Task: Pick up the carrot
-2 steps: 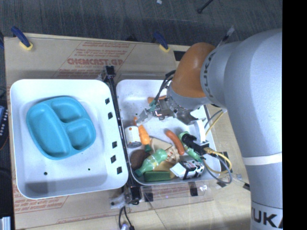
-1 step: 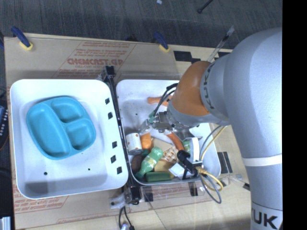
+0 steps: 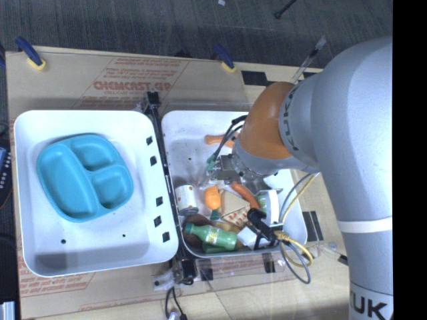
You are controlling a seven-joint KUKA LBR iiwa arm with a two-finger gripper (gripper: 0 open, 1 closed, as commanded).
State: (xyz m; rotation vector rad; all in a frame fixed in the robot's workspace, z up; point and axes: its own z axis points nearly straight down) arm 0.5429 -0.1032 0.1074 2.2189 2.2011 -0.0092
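The end effector [image 3: 223, 172] hangs low over the right bin [image 3: 180, 139], whether spread or closed I cannot tell. The carrot [image 3: 212, 197] lies mid-bin, just beneath. Reaching step; next needs a clean descent.

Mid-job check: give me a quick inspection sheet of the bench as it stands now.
Surface: bench with printed board; left bin and right bin side by side.
Job's things: carrot lying in right bin, partly under the wrist.
Clutter: blue divided plate in left bin; green bottle, small can, orange round piece in right bin.
Claw: above right bin's clutter; finger state cannot be told.
Cables: yellow and black cables at right bin's near corner.
Surroundings: blue clamps on the board's far edge; dark floor.
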